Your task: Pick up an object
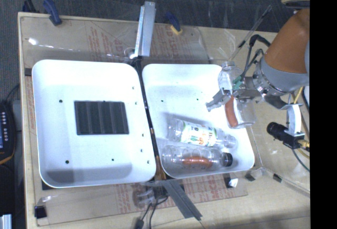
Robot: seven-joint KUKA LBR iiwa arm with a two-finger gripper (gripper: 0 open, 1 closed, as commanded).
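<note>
Gripper (232,100) hovers at the right white bin (179,78), orange object (230,113) just below. Grip state? Cannot tell. Two clear plastic bottles (199,136) lie inside.

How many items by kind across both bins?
Clear plastic bottles: 2, one with a green-and-white label, one with a black cap, both lying in the right bin
Dark ribbed panel: 1, in the left bin
Total: 3

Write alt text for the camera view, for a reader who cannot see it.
The grey arm's claw hangs over the right white bin, where two clear plastic bottles lie side by side near its front edge. The left white bin bears a dark ribbed rectangular panel.
</note>
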